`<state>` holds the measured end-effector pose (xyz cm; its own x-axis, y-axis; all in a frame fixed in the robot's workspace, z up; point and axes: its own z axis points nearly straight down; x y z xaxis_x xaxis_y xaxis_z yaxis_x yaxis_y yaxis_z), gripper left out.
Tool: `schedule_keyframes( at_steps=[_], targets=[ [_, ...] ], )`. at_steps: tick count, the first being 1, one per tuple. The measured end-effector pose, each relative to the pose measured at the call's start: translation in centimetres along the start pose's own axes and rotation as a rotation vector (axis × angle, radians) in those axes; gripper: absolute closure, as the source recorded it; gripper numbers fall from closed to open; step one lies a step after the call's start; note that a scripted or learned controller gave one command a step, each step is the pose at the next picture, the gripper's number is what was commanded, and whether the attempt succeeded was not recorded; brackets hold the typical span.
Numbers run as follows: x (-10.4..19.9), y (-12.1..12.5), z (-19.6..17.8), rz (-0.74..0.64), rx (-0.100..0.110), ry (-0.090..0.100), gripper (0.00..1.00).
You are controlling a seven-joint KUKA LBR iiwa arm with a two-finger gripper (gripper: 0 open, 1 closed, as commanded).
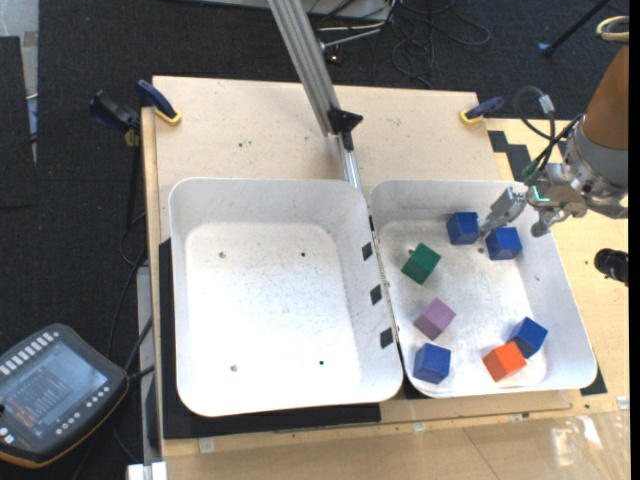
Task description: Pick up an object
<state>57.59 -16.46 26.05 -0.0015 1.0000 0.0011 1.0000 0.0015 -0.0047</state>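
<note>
Blocks, seven small cubes, all in the right bin [560, 268]; any one would satisfy the task. Gripper [520, 213] sits over the bin's far right corner, fingers spread apart with nothing between them. One finger [503, 209] slants down toward the gap between two blue cubes. Nearest candidates: blue cube [502, 243] just below the fingertips and a second blue cube [462, 228] just to its left, the two close but apparently not touching.

Handling, as a judgement: cubes look rigid, light, flat-faced, probably foam or painted wood. Not fragile. Best hold is across two opposite flat faces, square-on; a corner pinch would likely twist the cube out. The neighbouring blue cube leaves little room for a finger on that side.

Further out: green cube [422, 263] tilted near the bin's left wall, purple cube [435, 318] mid-bin, a third blue cube [432, 362] at the near edge, orange cube [504, 360] touching a fourth blue cube [530, 335] near the right corner. Left bin [190, 208] holds only specks.

Hard to read: whether the fingertips touch the bin floor; arm is cut off at the frame's right edge; wrist cabling blurs the second finger's outline.
</note>
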Motion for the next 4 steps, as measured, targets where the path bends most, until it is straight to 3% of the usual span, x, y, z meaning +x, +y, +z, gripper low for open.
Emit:
schedule_keyframes(
  at_steps=[1, 4],
  targets=[
    [0.0, 0.1, -0.2, 0.0, -0.004, -0.001, 0.0],
    [1.0, -0.1, 15.7, 0.002, 0.002, 0.001, 0.0]
  ],
)
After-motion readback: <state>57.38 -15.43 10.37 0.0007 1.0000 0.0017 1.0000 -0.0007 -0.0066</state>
